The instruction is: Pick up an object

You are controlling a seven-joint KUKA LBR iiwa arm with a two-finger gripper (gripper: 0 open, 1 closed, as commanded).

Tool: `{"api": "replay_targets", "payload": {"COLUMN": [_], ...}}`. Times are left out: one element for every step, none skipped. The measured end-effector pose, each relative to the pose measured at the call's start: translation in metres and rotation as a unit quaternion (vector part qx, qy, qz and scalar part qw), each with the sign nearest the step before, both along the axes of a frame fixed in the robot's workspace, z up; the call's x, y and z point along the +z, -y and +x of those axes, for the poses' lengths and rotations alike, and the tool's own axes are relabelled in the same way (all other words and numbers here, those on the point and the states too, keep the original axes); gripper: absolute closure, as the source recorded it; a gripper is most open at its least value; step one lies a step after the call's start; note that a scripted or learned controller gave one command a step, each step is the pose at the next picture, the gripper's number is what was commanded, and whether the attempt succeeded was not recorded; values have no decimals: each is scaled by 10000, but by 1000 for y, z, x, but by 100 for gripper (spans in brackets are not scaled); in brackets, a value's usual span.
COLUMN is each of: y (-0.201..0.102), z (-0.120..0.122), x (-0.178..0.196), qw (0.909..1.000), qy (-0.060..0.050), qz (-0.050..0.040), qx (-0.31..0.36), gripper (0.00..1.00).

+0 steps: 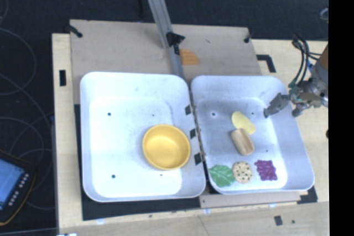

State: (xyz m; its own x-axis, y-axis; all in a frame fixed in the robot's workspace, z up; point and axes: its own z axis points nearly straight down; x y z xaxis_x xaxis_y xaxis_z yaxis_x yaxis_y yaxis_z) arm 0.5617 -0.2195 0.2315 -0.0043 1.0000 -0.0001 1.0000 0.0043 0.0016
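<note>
Gripper (286,103) over right bin's (292,141) upper right rim, fingers spread, gripping nothing, seemingly. Below-left in that bin: yellow piece (243,122) touching tan roll (241,141); leaf (221,175), cookie (241,172), grapes (266,169) along front. Yellow bowl (165,147) in left bin (99,119).

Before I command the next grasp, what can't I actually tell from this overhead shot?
- Claw: small and blurred over the right bin's rim; open or shut can't be judged.
- Arm: cut off by the right edge, so its pose is unknown.
- Tan cylinder and pale yellow piece: touching or overlapping is unclear from above.
- Green leaf, cookie, purple grape bunch: too small for detail.
</note>
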Motion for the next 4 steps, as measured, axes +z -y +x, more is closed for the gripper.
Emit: {"api": "replay_targets", "payload": {"y": [0, 2, -6, -4], "z": [0, -1, -3, -3], "x": [0, -63, -109, -131], "qw": [10000, 10000, 10000, 10000], "qy": [0, -34, 4, -14], "qz": [-1, -7, 1, -14], "qx": [1, -23, -48, -39], "gripper": [0, 0, 0, 0]}}
